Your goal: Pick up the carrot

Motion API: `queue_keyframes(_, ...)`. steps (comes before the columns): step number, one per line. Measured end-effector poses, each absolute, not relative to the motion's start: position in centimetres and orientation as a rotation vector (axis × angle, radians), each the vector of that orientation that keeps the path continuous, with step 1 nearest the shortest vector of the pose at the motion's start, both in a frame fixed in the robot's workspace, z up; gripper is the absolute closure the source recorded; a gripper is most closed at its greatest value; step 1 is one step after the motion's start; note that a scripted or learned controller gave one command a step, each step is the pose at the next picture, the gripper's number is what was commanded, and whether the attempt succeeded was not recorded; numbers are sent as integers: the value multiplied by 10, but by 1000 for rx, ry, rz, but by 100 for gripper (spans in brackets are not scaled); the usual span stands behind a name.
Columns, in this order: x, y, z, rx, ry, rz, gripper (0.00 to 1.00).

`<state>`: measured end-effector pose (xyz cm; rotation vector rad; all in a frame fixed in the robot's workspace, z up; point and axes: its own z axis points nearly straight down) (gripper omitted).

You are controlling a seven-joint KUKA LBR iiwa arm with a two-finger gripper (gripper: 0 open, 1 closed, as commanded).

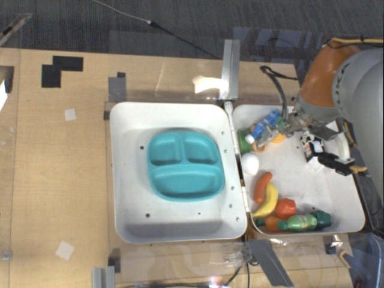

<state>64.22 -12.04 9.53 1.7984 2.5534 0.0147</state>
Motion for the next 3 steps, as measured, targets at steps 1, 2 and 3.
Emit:
queue_keyframes(1,671,-151,92,2023,2405,3,0)
queue_keyframes(2,673,-149,106,2007,2413,5,100)
queue_keyframes(3,670,-158,87,2486,1921,1,100)
